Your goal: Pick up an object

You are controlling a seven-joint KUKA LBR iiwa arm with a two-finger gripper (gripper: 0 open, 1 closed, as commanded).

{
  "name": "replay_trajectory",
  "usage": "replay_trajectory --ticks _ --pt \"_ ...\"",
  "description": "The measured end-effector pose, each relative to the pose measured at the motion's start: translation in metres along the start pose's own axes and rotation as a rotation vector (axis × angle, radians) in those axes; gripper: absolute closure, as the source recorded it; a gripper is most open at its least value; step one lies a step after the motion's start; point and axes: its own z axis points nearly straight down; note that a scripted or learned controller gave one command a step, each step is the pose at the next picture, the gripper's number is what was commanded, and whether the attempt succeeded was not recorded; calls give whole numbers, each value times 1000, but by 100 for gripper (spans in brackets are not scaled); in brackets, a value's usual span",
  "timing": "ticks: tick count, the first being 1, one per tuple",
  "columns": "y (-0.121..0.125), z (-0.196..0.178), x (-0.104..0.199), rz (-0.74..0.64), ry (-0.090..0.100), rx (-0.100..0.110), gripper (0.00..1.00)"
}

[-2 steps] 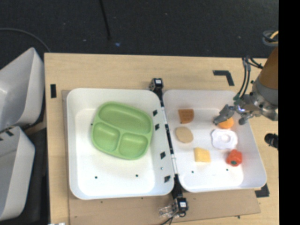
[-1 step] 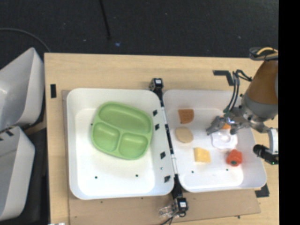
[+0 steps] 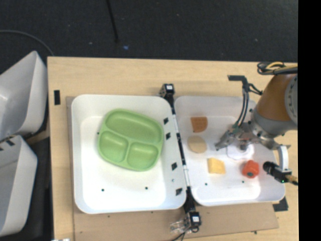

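In the right bin [image 3: 225, 195] lie a brown toast-like piece [image 3: 199, 124], a beige round piece [image 3: 197, 145], a yellow wedge [image 3: 216, 165] and a red-orange object [image 3: 251, 169]. My gripper [image 3: 234, 142] hangs low over the bin's right half, between the beige piece and the red-orange object. A pale round thing [image 3: 234, 153] lies just below it, partly hidden by it. The grey arm with its orange band [image 3: 276, 102] comes in from the right.
The left bin [image 3: 83, 185] bears a green divided plate [image 3: 130, 139]. A row of black clips [image 3: 176, 149] runs along the seam between the bins. Cables [image 3: 244, 92] loop near the wrist. White containers [image 3: 20, 99] stand off the bench at left.
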Motion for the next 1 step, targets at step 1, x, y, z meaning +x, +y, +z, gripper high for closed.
replay_trajectory --ticks 1 --pt "1 -14 -1 2 -2 -6 100"
